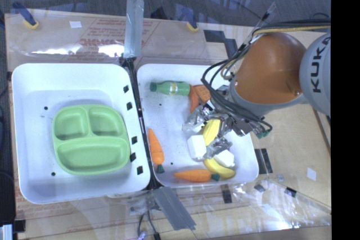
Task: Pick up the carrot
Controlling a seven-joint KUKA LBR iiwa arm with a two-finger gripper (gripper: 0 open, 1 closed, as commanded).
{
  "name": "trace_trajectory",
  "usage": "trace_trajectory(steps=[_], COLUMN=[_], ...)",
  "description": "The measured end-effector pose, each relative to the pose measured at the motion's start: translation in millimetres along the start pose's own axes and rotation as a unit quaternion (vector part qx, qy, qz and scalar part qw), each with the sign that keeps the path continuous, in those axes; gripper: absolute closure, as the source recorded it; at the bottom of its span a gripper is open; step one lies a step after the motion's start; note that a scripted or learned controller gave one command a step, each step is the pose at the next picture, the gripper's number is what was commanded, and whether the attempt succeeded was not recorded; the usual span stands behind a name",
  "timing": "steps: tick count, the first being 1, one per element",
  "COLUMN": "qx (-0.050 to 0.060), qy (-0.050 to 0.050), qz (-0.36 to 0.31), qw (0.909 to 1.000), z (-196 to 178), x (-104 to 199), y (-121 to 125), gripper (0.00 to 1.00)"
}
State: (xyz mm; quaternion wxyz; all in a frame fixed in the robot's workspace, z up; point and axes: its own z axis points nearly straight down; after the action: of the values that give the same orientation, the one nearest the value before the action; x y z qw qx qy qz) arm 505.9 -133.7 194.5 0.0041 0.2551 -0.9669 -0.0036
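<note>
Two shallow white plastic bins sit side by side. The left bin (28, 121) holds a green divided plate (90, 139). The right bin (169, 73) holds a green bottle (170, 87), bananas (218, 168), and carrots: one carrot (156, 146) along its left edge, another carrot (192, 175) at its front edge. The hand (216, 131) hovers mid-bin; its state cannot be told.

orange carrot (155, 146) (green tray (90, 139))

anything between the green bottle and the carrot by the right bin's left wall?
Nothing: in the camera view, bare white bin floor runs from the green bottle down to the carrot by the left wall.
</note>
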Motion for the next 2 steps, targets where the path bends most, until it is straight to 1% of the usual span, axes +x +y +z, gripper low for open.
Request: trace_trajectory(steps=[1, 2], qx=[0.005, 0.002], qy=[-0.005, -0.002], qz=[0.049, 0.23], qw=[0.9988, 0.9731], z=[77, 104], x=[-6, -9], y=[43, 41], gripper=[0.0, 0.0])
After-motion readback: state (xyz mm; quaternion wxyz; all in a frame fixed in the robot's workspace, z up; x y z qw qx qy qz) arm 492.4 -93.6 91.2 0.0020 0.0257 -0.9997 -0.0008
